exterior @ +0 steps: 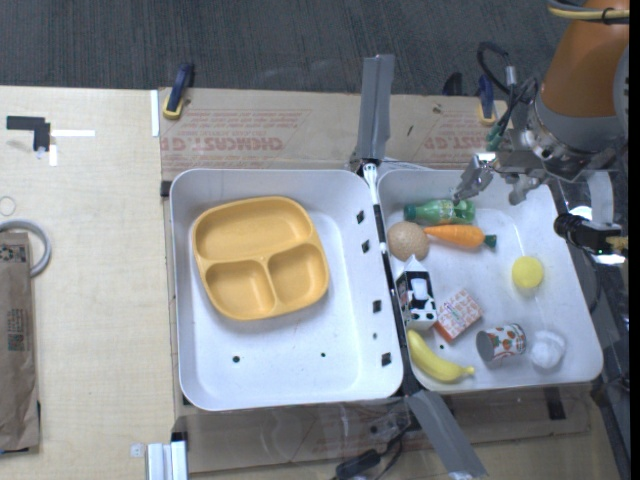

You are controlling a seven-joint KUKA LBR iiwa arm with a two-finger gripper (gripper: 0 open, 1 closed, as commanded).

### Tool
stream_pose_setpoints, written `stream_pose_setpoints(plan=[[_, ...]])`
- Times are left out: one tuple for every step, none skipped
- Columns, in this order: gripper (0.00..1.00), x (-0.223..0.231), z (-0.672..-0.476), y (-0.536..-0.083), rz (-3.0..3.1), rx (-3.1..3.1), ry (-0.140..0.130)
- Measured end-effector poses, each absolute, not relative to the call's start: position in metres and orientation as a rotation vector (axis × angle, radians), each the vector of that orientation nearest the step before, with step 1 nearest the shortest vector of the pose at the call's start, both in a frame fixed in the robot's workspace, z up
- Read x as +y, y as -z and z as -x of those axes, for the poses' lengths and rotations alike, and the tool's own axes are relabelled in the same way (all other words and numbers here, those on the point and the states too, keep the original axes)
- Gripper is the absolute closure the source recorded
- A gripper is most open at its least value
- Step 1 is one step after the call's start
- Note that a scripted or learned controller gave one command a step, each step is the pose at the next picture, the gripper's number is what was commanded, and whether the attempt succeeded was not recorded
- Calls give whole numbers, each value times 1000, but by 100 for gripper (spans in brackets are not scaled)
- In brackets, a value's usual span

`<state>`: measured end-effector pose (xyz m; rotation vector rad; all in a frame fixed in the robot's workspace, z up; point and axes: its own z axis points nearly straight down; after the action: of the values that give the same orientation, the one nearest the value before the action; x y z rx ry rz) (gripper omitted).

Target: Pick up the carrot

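Both bins are white: the left bin (200,368) carries a mustard-yellow tray (260,256), and beside it the right bin (580,308) is full of colour. There the carrot (455,236) is bright orange with a green tip, just below a green bottle (438,210). Near the carrot lie a tan egg-shaped thing (407,239), a yellow lemon (528,272), a yellow banana (436,359), a black-and-white cow-patterned carton (417,301) and a red-and-white box (459,314).

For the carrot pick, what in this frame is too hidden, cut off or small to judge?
- Tool: too small and blurred in the camera view to judge its grip.
- Green bottle: right end covered by the tool.
- Arm: cut off by the right edge.
- Small carton: print too small to read.
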<state>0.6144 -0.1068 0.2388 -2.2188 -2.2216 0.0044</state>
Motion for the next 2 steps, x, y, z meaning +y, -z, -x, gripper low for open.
stream_pose_setpoints(plan=[[0,-139,-619,-121,2265,-2174,-4],[0,-120,-631,-97,2175,-2282,3]])
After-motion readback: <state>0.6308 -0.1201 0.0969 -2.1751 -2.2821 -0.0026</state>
